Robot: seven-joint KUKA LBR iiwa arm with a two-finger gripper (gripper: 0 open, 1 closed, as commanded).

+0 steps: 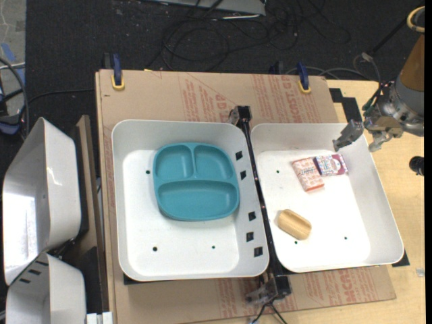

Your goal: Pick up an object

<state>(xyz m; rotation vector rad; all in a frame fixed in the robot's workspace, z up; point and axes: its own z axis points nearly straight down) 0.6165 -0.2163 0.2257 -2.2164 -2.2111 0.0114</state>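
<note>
Camera view is looking down on the worktop (304, 100) – a brown board carrying two white bins side by side. The left bin (135, 248) is holding a teal tray (196, 181), sitting flat near its middle. The right bin (364, 241) is holding two smaller things: a packet (318, 169) with pink and white print lying flat toward the far side, and a tan block (294, 224) lying nearer the camera, apart from the packet.

The arm is reaching in from the right, and its gripper (368, 135) is hanging over the far right corner of the right bin. Its fingers are standing apart with nothing between them, so nothing is being held.

Judging the coming move, the packet is the nearest candidate: it is lying just to the left of the gripper and a little toward the camera, with its long axis running roughly left to right across the bin. The fingers would probably be closing across its short side. The block is lying further off – down and left, its long axis slanting. The tray is lying well apart in the other bin.
</note>
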